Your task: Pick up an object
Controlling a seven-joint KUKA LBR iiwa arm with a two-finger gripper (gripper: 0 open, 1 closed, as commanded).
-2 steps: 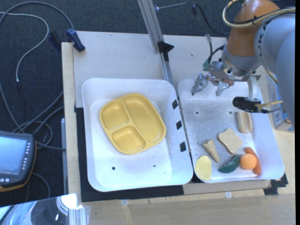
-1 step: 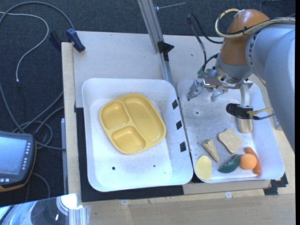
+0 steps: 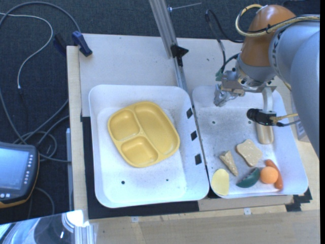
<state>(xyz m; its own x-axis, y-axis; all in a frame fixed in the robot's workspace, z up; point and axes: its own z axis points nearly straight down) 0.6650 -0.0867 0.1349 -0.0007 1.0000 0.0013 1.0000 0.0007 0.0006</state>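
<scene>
Closest to me, well off to the near left of the yellow tray (image 3: 143, 133), a handheld screen (image 3: 14, 173) with an orange rim lies on dark carpet, and nearer still there is something silvery and glossy (image 3: 43, 230), too blurred to name. Now the tray itself: smooth moulded plastic with rounded corners and three compartments, sitting slantwise in the left bin (image 3: 152, 184), which is white, shallow and finely speckled. Right of the tray, across a row of small black clips (image 3: 193, 135), comes the right bin (image 3: 226, 131), the same speckled white, and the pickings are all bunched at its near end. Nearest the tray, a flat pale-yellow disc (image 3: 220, 182) sits at the rim. Just beyond it is a tan wedge (image 3: 228, 162), like cheese, then a slice of toast (image 3: 249, 152), pale with a browner crust. Farther from the tray, a dark green curved piece (image 3: 247, 180) touches a matte orange ball (image 3: 269, 175), and a thin red-orange stick (image 3: 271, 163) runs behind the ball. The gripper (image 3: 223, 96) hangs over the bin's bare far end, beyond and right of the tray, well apart from the toy food. Open or closed, I can't tell from here. Beyond the tray a ribbed aluminium bar (image 3: 160, 14) slants up off the wooden bench (image 3: 127, 60), and a blue clamp (image 3: 81, 43) sits at its far left corner.
</scene>
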